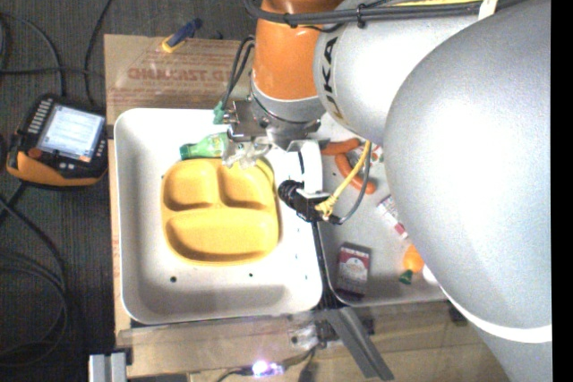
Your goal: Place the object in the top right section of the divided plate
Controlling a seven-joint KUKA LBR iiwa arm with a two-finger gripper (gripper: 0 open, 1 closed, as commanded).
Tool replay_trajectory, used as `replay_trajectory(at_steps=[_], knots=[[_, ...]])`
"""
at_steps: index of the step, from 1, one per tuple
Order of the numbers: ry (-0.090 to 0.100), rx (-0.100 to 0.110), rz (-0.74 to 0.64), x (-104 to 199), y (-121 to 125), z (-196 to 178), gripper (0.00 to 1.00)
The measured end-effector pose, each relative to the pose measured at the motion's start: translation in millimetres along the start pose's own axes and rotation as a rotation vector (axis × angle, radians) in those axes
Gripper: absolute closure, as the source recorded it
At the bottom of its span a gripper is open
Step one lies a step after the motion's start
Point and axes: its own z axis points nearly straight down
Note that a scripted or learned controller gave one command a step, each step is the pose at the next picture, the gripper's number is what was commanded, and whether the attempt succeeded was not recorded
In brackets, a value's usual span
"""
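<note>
I saw the gripper point(243, 152) over the yellow divided plate's point(219, 219) top right section, a green object point(206, 145) beside it; finger state I couldn't tell.

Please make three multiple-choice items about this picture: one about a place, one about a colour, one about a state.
1. Where does the divided plate lie?
A. in the left bin
B. in the right bin
C. on the floor

2. What colour is the divided plate?
A. blue
B. yellow
C. black

3. Where is the pincer?
A. over the plate's top edge
B. over the handheld screen
C. over the cardboard

Answers: 1 A, the left bin bears it. 2 B, it is plainly yellow. 3 A, it hangs at the plate's upper rim beside a green object.
</note>
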Motion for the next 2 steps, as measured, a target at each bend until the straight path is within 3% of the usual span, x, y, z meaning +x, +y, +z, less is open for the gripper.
replay_trajectory(at_steps=[1, 2], knots=[[0.000, -0.001, 0.003, -26, 13, -15, 1.00], [-0.001, -0.003, -0.335, 16, 14, -41, 1.00]])
